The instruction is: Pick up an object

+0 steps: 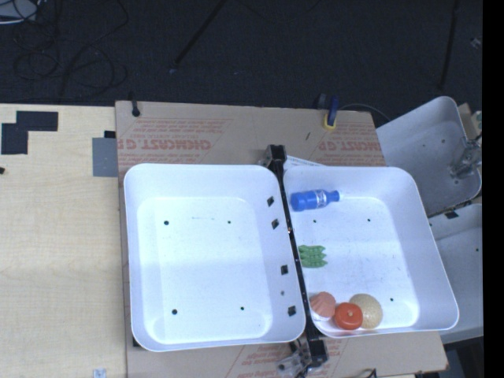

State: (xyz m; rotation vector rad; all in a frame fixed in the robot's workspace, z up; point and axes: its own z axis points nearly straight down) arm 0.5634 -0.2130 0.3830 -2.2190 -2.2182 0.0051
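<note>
The things to choose from all lie in the right-hand shallow white plastic bin (409, 203), and all crowd its inner wall, which suggests they slid or were dropped toward that side. A small blue plastic bottle with a white cap (314, 200) lies on its side at about 11 o'clock in the bin, well apart from the rest, so in my judgement it is the easiest to take cleanly. A green ridged toy vegetable (313, 256) rests at about 9 o'clock, just beside the wall. At 7 o'clock a pale pink round piece (322, 303), a red round piece (348, 316) and a tan round piece (368, 309) sit bunched and touching, likely to jostle one another under a grasp. The left-hand shallow white plastic bin (142, 211) adjoins it across a black divider clip strip (287, 242). Both rest on a brown cardboard sheet (205, 136) over the pale wooden surface (55, 250). Whether the pincer is released or clenched I cannot tell.
</note>
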